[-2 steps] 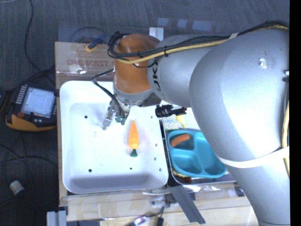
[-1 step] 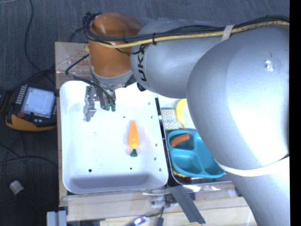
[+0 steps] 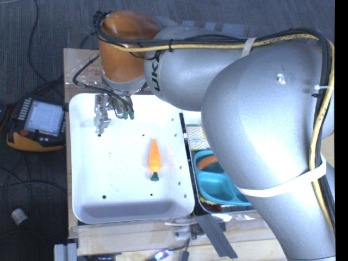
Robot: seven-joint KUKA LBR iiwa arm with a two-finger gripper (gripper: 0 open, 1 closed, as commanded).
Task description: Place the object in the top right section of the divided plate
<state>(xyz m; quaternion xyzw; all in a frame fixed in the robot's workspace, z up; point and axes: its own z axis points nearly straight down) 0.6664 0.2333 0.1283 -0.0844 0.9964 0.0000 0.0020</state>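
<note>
An orange toy carrot (image 3: 154, 155) with a green stem end lies in the middle of the left white bin (image 3: 92, 200), tip pointing to the far side. My gripper (image 3: 114, 114) hangs over the far left corner of that bin, up and to the left of the carrot and well apart from it. Its fingers (image 3: 100, 117) stand open with nothing between them. The blue divided plate (image 3: 217, 185) sits in the right bin, and my arm covers most of it. An orange-brown bit (image 3: 209, 162) shows in its near-left part.
A patterned item (image 3: 197, 137) lies at the far left of the right bin, beyond the plate. The dark divider (image 3: 187, 162) separates the two bins. My big grey arm (image 3: 261, 118) spans the right bin. A teach pendant (image 3: 37, 123) rests on the floor at the left.
</note>
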